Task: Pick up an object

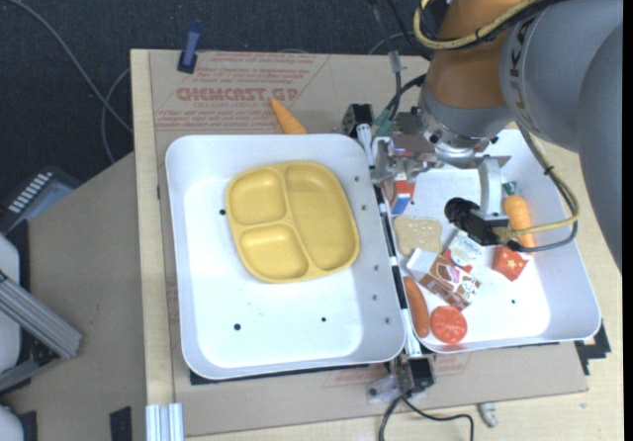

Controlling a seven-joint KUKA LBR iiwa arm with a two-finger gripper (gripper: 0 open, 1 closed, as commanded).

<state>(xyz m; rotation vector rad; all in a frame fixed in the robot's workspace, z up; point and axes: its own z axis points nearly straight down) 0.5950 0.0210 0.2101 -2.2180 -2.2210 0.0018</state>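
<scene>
While the gripper hangs low at the far left of the right bin, nothing looks picked yet (its grip is hidden, so I cannot tell). Toy food lies near it.

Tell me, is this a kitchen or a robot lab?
Probably a robot lab. A big grey robot arm reaches over two white bins on a bench, loose cables lie around, and the food looks like plastic toys.

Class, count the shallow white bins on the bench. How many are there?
2. The left bin holds a yellow divided plate; the right bin, beside it, holds small toy foods, partly hidden under the arm.
</scene>
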